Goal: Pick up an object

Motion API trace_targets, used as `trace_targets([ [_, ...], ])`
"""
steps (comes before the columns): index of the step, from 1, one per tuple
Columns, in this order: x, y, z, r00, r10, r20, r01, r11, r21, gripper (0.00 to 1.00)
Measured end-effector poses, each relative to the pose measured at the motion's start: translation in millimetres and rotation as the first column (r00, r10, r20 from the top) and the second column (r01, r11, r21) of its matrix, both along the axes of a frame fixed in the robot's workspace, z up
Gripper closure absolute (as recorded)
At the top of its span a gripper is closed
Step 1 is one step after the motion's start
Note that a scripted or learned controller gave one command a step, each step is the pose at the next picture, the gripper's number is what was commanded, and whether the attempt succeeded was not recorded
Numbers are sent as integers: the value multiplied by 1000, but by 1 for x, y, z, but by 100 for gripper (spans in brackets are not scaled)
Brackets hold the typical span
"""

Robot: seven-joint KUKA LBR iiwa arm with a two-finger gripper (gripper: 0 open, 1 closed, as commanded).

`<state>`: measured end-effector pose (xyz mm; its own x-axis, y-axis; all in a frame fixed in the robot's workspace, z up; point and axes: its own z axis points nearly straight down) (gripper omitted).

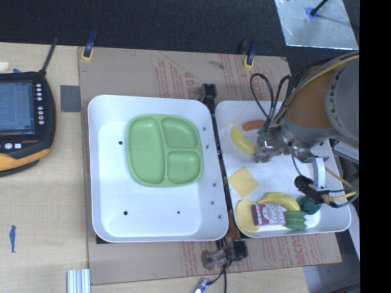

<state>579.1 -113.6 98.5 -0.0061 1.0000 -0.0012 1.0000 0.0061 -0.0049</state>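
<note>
The right bin (235, 112) holds a small yellow banana (241, 141) near its far left, with an orange-red sausage (252, 126) just behind it. A pale yellow cheese slice (244, 181) lies in the middle. At the front sit a second banana (278, 199), a red-and-white packet (269, 215) on a yellow plate (243, 215), and a green item (296, 221). My gripper (264, 150) hangs low in the bin, just right of the small banana. I see nothing held in it.
The left bin (104, 163) carries a green divided plate (165, 149). A tablet-like pendant (21, 119) rests on the bench at far left. Cables loop above the gripper, and the arm's body covers the right bin's right side. Clamps sit between the bins.
</note>
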Motion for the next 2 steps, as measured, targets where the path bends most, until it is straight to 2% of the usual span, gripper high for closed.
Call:
trace_targets([
  [1,74,-35,-6,1000,-2,3,2,1000,0,0],
  [2,-38,-88,-7,1000,-3,0,3,1000,0,0],
])
